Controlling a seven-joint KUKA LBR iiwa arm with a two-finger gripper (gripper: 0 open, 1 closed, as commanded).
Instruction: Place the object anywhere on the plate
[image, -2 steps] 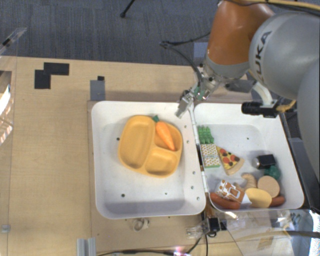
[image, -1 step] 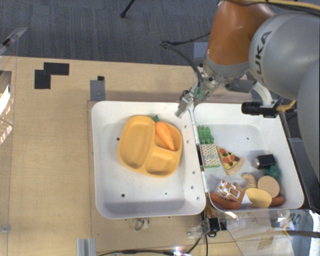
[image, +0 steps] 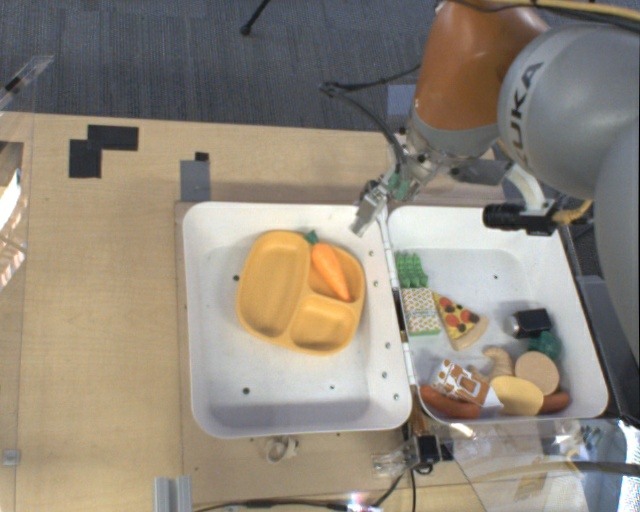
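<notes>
A yellow divided plate (image: 290, 300) lies in the left white bin (image: 220, 390). An orange toy carrot (image: 331, 271) with a green top rests in the plate's upper right compartment, tilted along the rim. My gripper (image: 369, 211) hangs above the wall between the two bins, just up and to the right of the carrot and apart from it. Nothing shows in the gripper.
The right bin (image: 500, 250) holds several toy foods: a green piece (image: 410, 268), a cracker (image: 419, 311), a pizza slice (image: 461, 321), a black block (image: 531, 322), a tan disc (image: 538, 372), a yellow lump (image: 515, 395) and a sausage (image: 448, 403). The arm's bulk fills the upper right.
</notes>
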